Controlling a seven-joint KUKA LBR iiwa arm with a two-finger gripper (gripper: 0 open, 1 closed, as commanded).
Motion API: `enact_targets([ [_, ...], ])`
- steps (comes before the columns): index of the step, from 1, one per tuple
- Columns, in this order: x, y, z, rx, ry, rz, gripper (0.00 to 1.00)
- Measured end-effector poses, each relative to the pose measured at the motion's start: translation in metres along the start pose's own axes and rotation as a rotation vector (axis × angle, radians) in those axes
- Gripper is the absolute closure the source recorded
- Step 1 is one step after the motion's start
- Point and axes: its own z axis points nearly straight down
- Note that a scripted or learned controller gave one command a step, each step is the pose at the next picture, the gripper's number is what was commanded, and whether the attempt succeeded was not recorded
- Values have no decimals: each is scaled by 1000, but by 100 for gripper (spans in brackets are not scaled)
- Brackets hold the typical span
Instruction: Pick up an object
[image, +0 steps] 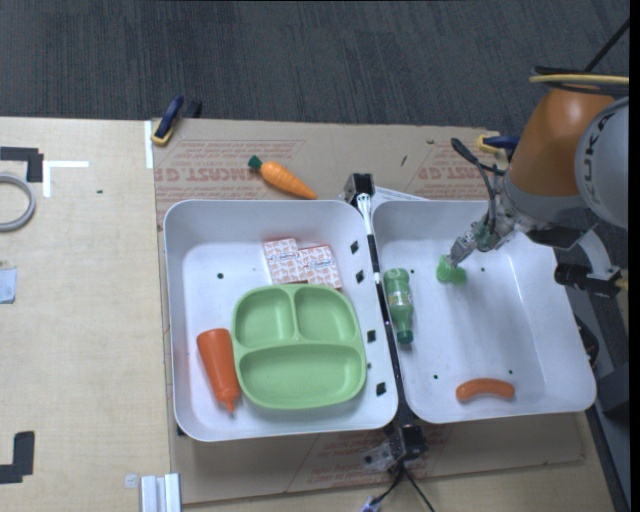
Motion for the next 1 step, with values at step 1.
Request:
enact_targets([
  [1, 49, 6, 21, 7, 9, -52, 100],
])
